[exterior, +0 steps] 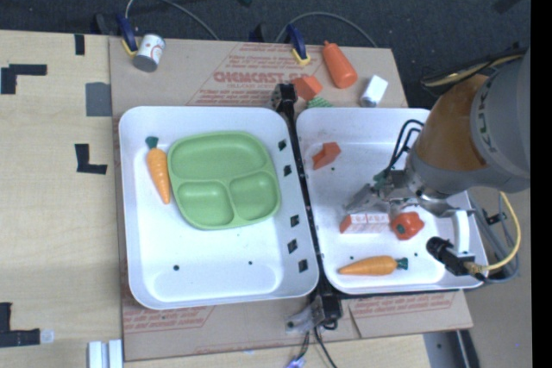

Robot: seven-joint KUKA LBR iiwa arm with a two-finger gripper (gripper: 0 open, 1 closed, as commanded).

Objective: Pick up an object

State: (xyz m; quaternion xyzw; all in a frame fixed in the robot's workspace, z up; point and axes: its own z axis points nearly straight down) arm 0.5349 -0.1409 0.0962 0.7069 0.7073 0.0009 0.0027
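The arm is reaching into the right bin [362, 127], its hand [377, 196] hanging low over a small red-and-white packet [364, 222]. Whether the hand is released or clenched cannot be told from this slant. A red tomato-like piece [407, 225] is lying just beside the packet, and a toy carrot [371, 266] is resting nearer the front wall. Crowding is likely the risk: the hand may be nudging the tomato piece aside or skidding off the flat packet, coming away with nothing.

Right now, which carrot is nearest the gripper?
The carrot in the right bin, lying below the gripper. The other carrot lies beside the green plate.
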